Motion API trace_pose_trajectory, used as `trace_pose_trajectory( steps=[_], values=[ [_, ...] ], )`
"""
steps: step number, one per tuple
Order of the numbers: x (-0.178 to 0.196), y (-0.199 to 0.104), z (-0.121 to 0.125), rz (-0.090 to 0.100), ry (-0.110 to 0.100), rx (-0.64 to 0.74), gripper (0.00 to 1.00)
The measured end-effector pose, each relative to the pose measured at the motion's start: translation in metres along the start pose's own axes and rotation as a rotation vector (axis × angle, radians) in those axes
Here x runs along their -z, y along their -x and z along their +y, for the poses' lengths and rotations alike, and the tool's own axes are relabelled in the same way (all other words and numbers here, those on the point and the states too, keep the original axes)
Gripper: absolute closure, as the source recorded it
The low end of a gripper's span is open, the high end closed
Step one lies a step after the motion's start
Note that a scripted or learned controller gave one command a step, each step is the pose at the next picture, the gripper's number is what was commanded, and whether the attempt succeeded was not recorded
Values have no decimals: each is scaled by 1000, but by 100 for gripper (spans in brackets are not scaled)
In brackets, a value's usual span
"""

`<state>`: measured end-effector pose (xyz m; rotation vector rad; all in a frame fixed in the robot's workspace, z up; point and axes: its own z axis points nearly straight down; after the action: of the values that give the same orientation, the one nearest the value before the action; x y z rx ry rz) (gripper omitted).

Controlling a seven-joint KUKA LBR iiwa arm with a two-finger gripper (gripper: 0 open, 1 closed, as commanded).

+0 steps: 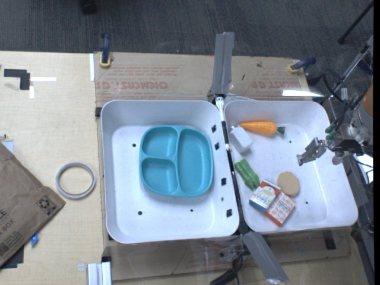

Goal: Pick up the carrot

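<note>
Carrot (259,127) lies untouched at right bin's (341,218) far side, gripper (310,153) near the right wall, well apart, grip state indiscernible; whole pick remains.

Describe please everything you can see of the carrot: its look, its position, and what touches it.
The carrot is a small orange toy with a smooth, plastic-looking body and a short green stub at its right end. It lies flat on the floor of the right bin, near the far wall, with its long axis running left to right and its blunter orange tip toward the divider. Nothing appears to touch it: the white block sits just below its left end, seemingly apart. The hand is to the right of it, well clear.
</note>
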<state>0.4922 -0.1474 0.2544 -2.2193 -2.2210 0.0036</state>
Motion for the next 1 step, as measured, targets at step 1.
trace_pose_trajectory(
  steps=[1],
  values=[
    [-20, -10, 46, -1, 2, 328, 0]
  ],
)
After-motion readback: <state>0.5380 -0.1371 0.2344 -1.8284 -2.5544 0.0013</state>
